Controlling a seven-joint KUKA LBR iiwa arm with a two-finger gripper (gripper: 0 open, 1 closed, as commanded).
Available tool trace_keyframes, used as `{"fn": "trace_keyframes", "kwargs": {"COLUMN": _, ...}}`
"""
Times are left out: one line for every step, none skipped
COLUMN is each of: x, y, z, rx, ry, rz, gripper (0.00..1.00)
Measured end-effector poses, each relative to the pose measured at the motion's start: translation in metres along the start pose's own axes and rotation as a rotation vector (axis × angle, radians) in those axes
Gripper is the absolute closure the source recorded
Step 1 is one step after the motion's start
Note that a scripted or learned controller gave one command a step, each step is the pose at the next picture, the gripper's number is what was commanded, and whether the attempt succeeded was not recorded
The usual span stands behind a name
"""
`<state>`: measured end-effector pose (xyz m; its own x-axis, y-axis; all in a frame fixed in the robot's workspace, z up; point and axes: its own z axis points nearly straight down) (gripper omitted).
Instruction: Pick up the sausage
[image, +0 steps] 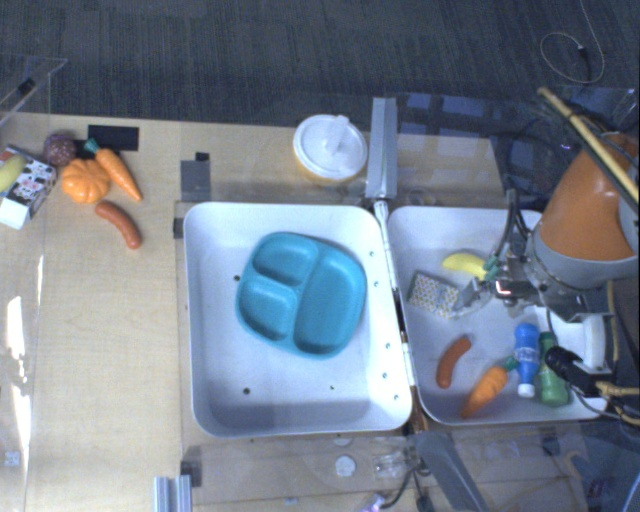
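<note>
A reddish-brown sausage (452, 360) lies in the right bin (420, 230), near its front left. My gripper (478, 292) hangs over the middle of that bin, above and slightly right of the sausage and apart from it, close to a grey speckled sponge (432, 293) and a yellow banana (465, 264). The arm's orange band (590, 205) shows at the right. A second sausage (120, 224) lies on the bench, far left of both bins.
A toy carrot (485, 390) lies just right of the bin's sausage, with a blue bottle (526, 355) and a green bottle (552, 378) beyond. The left bin (210, 400) holds a blue divided plate (300, 292). A white lidded cup (330, 148) stands behind; a pumpkin (85, 182) and a second carrot (120, 172) sit far left.
</note>
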<state>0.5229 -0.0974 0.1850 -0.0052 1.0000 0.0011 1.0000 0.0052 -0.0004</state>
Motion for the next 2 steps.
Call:
{"fn": "trace_keyframes", "kwargs": {"x": 0.038, "y": -0.035, "z": 0.001, "rx": 0.0, "ry": 0.0, "rz": 0.044, "gripper": 0.0}}
{"fn": "trace_keyframes", "kwargs": {"x": 0.029, "y": -0.013, "z": 0.001, "rx": -0.001, "ry": 0.0, "rz": 0.596, "gripper": 0.0}}
